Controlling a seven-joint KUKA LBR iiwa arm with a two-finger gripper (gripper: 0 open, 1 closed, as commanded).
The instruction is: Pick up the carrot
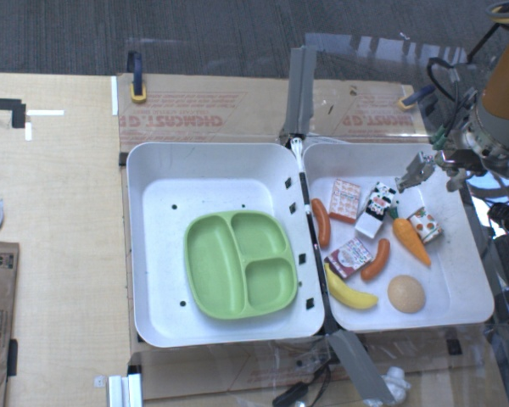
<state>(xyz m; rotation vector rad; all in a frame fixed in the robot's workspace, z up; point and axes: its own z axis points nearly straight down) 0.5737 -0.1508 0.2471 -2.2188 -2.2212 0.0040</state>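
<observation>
my claw (431, 166) hovers open over right bin (458, 308), grips nothing; carrot (410, 239) lies below, between milk carton (377, 208) and small box (424, 225).

Glossy green plastic plate (240, 264), smooth white plastic bins (144, 253), matt wooden bench (51, 193).

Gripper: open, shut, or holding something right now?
Gripper: cannot be told from this view; it hangs over the right bin, with the carrot lying below it.
</observation>
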